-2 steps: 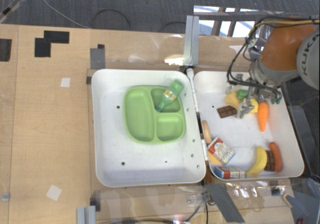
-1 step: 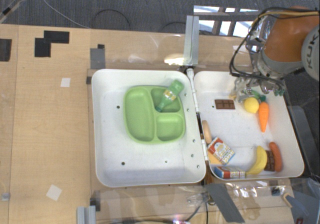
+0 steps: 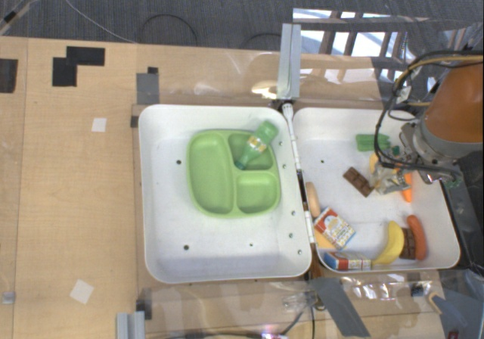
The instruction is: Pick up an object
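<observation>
From the camera view we see our pincer (image 3: 391,178) low in the right bin (image 3: 333,133), among an orange piece (image 3: 408,192) and a brown bar (image 3: 358,181); its grip we cannot tell. A banana (image 3: 390,243) lies nearer the front.

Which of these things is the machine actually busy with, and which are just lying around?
In the job:
end effector, low in the right bin
brown block and orange piece beside it, likely targets

Just lying about:
green divided tray
green bottle on the tray
banana
small carton
</observation>
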{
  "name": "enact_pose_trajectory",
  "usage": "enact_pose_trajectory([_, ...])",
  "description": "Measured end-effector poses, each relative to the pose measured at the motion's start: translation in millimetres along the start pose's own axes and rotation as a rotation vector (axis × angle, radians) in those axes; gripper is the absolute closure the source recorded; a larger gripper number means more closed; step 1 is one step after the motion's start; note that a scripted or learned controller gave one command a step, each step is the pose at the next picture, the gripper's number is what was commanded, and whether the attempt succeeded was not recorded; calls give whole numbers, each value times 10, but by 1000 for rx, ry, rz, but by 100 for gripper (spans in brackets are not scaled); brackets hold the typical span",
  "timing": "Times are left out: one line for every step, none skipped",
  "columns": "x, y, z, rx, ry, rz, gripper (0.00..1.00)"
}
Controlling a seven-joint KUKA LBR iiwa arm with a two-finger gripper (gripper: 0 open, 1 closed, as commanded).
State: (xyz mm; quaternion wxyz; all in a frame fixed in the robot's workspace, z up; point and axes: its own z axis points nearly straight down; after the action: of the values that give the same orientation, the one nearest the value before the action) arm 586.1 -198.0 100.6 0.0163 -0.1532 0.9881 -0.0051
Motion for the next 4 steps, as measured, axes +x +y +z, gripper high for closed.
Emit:
enact_pose_trajectory([25, -17, 18, 1, 5, 2, 0])
enact_pose_trajectory([-229, 656, 10, 1, -4, -39, 0])
enact_pose_trajectory([-351, 260, 27, -1, -3, -65, 0])
enact_pose_trajectory([-421, 254, -142, 8, -23, -68, 100])
